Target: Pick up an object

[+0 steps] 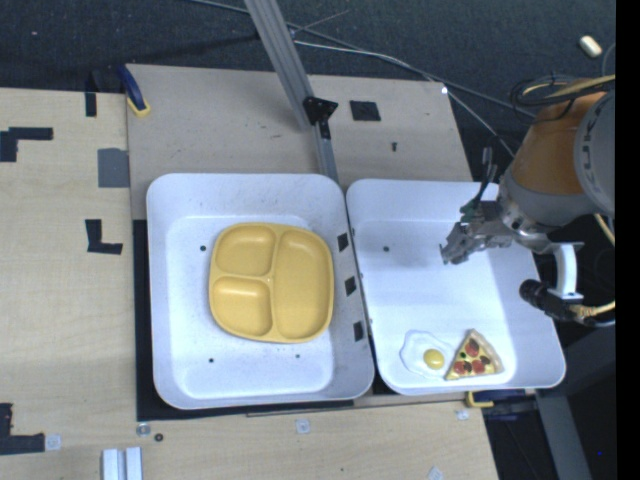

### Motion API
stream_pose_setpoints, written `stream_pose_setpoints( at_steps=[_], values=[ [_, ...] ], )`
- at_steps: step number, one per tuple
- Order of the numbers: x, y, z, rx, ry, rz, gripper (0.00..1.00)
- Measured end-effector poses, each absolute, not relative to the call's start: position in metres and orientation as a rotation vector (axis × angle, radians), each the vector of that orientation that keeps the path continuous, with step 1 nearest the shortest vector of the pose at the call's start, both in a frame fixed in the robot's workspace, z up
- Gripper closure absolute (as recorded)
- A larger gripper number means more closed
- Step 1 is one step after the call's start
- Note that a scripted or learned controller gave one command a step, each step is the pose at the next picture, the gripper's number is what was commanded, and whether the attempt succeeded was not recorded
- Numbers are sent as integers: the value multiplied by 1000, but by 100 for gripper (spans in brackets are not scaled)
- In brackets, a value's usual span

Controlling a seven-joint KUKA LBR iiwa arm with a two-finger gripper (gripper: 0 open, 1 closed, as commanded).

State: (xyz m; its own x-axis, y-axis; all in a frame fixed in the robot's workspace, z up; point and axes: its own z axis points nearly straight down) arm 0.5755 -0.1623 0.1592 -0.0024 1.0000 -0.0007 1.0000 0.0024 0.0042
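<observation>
Overhead, metal end effector [458,251] above right bin [420,218], grip state unclear; triangular pizza slice [473,356], glossy fried egg [424,354].

It looked like a robot lab: a wooden bench [250,118] held two white bins [165,268], with loose cables [400,63] nearby.

Two shallow white bins sat side by side on the bench. The left bin [180,268] held a yellow divided plate [271,281], lying flat near its middle. In the right bin [395,218], a toy fried egg [424,355] and a toy pizza slice [473,357] lay just beside each other near the front edge. The gripper [458,251] hung over that bin's back right part, well apart from both toys; its fingers looked dark and blurred, their spacing unclear.
</observation>
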Motion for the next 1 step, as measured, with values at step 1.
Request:
stream_pose_setpoints(
  at_steps=[1],
  values=[
    [577, -162, 212, 2217, 2221, 3, 100]
  ],
)
